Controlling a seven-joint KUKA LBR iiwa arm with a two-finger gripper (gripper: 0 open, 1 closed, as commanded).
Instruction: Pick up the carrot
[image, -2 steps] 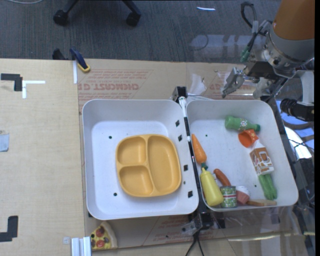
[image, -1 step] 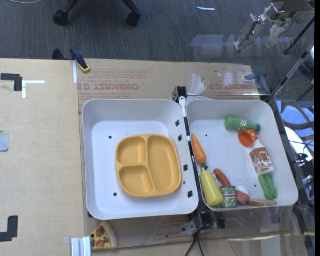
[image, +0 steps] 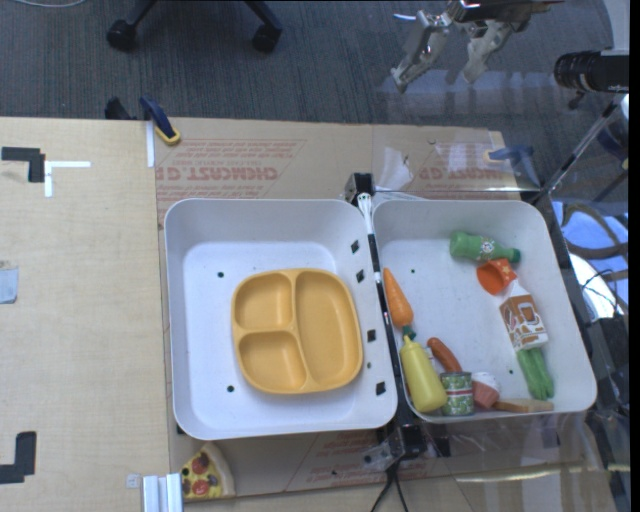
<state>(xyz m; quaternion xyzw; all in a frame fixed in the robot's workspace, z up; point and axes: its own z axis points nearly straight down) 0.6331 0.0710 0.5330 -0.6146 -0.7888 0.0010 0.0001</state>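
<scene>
a: camera view: where's the small orange tapered carrot (image: 397, 298)?
b: right white bin (image: 560, 300), left wall, untouched.
a: the tool (image: 447, 57)?
b: spread open, empty, well above. picking remains.

Look at cardboard sheet (image: 300, 160) under bins: red print runs upside down from your view, roughly "CHEMCAST GP", smaller lines beneath unreadable. Same red print repeats behind right bin and along front edge, too faint to read. Orange carton (image: 522, 322) in right bin carries white lettering, blurred, illegible.
</scene>
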